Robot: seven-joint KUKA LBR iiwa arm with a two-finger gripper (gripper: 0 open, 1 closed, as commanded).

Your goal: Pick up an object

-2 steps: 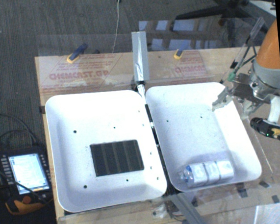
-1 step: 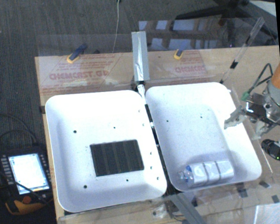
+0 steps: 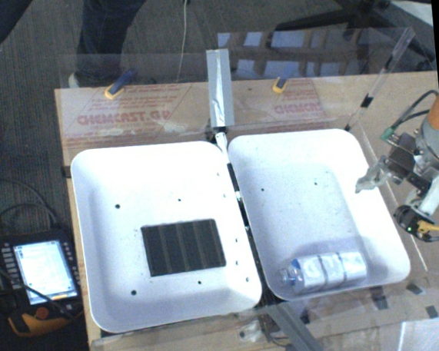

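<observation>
A clear plastic bottle [image 3: 325, 269] lies on its side along the near wall of the right bin [image 3: 296, 163], cap end pointing left. A dark ridged rectangular pad [image 3: 183, 246] lies flat in the left bin [image 3: 104, 182]. My gripper [image 3: 375, 173] hangs at the right bin's right rim, well above and to the right of the bottle. It touches neither object, and nothing shows in its grasp.
A metal post [image 3: 220, 90] stands behind the seam between the bins. Cables and a yellow connector [image 3: 418, 227] hang off the wrist at the right edge. A handheld screen unit [image 3: 37, 275] sits on the floor to the left.
</observation>
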